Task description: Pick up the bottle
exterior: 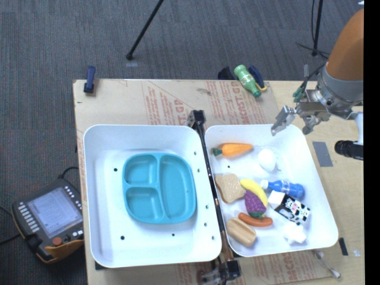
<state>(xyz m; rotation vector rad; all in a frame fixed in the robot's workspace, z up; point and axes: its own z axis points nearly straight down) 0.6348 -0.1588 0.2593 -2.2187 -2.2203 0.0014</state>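
Note:
A blue bottle (pixel 286 189) with a white cap lies on its side in the right bin (pixel 314 159), between a banana and a cow-patterned carton. A second, green bottle (pixel 246 79) lies on the bench behind the bins. My gripper (pixel 295 122) hangs above the right bin's far right corner, well apart from both bottles. Its two fingers (pixel 282 120) stand open with nothing between them.
The right bin also holds a carrot (pixel 234 149), a white egg (pixel 268 158), bread (pixel 228 187), a banana (pixel 253 190), a purple fruit (pixel 254 204), a hot dog (pixel 256 221), a roll (pixel 240 232) and a carton (pixel 291 209). A teal divided plate (pixel 159 187) sits in the left bin (pixel 95 159).

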